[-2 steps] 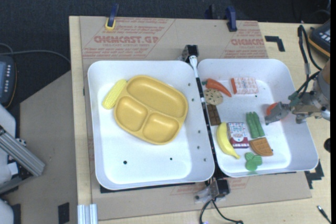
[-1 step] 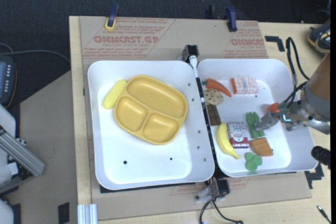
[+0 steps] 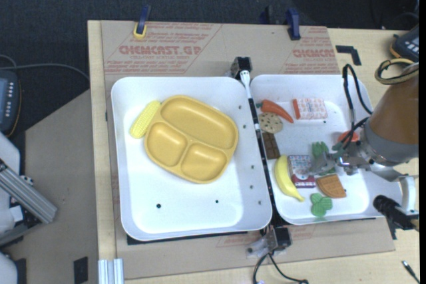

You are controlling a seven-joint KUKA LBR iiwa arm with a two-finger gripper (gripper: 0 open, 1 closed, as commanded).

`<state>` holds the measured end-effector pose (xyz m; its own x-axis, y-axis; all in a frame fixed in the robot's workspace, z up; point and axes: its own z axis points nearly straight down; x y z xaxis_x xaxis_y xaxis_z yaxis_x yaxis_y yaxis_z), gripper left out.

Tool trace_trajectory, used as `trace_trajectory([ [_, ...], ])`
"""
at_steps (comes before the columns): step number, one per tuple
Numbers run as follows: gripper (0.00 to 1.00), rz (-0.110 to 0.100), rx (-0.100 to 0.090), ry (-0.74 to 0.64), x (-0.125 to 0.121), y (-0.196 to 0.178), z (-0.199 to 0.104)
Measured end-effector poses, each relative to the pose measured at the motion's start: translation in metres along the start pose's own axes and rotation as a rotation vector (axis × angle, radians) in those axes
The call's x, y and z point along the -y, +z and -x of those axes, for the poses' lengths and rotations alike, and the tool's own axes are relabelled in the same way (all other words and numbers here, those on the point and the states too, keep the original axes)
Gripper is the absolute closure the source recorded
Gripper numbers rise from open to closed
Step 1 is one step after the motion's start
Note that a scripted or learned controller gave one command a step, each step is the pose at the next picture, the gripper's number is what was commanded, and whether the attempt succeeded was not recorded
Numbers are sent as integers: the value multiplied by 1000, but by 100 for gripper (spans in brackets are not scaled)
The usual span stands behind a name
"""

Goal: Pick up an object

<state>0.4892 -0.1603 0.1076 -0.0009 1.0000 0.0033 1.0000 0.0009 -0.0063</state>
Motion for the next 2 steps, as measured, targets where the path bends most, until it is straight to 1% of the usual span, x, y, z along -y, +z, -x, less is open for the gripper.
trace_trajectory([
  [1,0,8,-2,0,-2,20,-1],
  [2,100,16,4,1,-4,8,0],
])
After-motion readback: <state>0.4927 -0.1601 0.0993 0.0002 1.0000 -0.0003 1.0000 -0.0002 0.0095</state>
